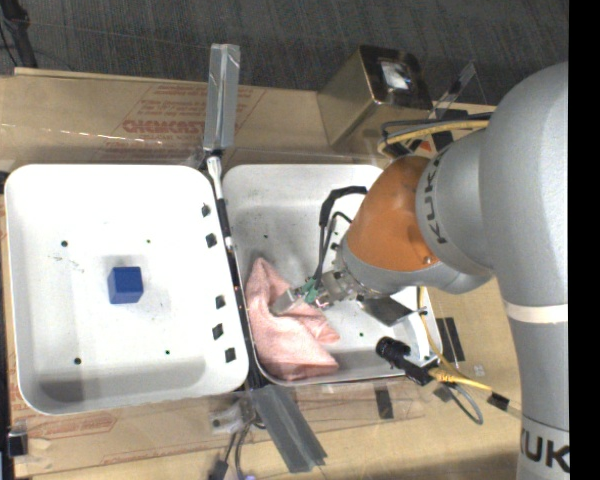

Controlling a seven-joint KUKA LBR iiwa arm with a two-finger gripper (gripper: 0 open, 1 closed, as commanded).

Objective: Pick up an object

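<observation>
A pink cloth (pixel 283 325) lies crumpled in the right bin (pixel 280 193), against its left wall and front edge. My gripper (pixel 314 293) is down in that bin at the cloth's upper right edge, touching or just over its folds. The arm's grey and orange wrist covers much of the bin behind it. A small blue cube (pixel 126 284) sits alone in the middle of the left bin (pixel 40 198).
A metal divider strip (pixel 221 98) runs between the two bins. A tan box (pixel 372 88) stands behind the right bin. Cardboard (pixel 100 108) lies under and behind the bins.
</observation>
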